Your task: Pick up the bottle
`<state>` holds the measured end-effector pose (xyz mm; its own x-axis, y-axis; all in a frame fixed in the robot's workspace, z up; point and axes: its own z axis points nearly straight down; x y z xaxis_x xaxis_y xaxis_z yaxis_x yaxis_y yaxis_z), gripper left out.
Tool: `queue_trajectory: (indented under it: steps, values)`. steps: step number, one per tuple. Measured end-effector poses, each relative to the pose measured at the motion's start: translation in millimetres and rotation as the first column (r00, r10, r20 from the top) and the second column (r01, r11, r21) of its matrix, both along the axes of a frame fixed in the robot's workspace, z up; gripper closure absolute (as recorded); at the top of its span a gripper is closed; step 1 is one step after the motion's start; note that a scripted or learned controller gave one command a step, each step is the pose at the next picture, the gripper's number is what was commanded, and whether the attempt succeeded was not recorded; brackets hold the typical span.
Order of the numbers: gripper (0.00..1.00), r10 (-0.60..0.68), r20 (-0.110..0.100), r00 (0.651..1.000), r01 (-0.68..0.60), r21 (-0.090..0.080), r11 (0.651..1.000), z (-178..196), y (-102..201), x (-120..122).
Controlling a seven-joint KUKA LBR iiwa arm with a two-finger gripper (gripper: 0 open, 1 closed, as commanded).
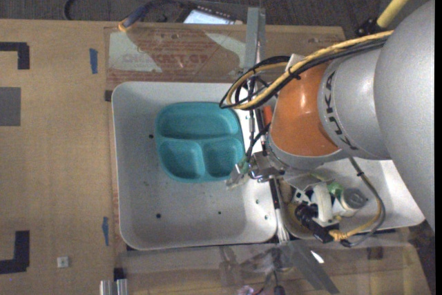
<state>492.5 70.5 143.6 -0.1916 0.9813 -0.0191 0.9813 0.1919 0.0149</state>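
Note:
The bottle (pixel 336 197) lies in the right bin (pixel 404 207), white with a green band and a grey cap pointing right. The arm's orange band and wrist hang just above and left of it and hide part of it. My gripper (pixel 239 173) pokes out from under the wrist to the left, over the right edge of the left bin, beside the teal plate. It is well left of the bottle, and nothing is visibly held in it.
A teal divided plate (pixel 199 141) lies in the upper half of the left bin (pixel 138 169). The big grey arm covers most of the right bin. Cardboard bench surface surrounds the bins.

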Motion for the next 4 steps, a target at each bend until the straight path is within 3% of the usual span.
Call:
queue_trajectory:
  steps: [1,2,3,4]
  values:
    - [1.0,-0.03,0.013,0.999,0.031,-0.025,0.999,12.0,-21.1,3.6]
    - [1.0,-0.06,-0.019,0.998,0.06,0.016,0.998,40.5,-34.3,23.6]
    - [1.0,-0.053,-0.021,0.998,0.053,0.016,0.998,40.3,-62.2,6.1]
    - [1.0,-0.245,-0.019,0.969,0.246,0.015,0.969,126.1,-98.2,-12.5]
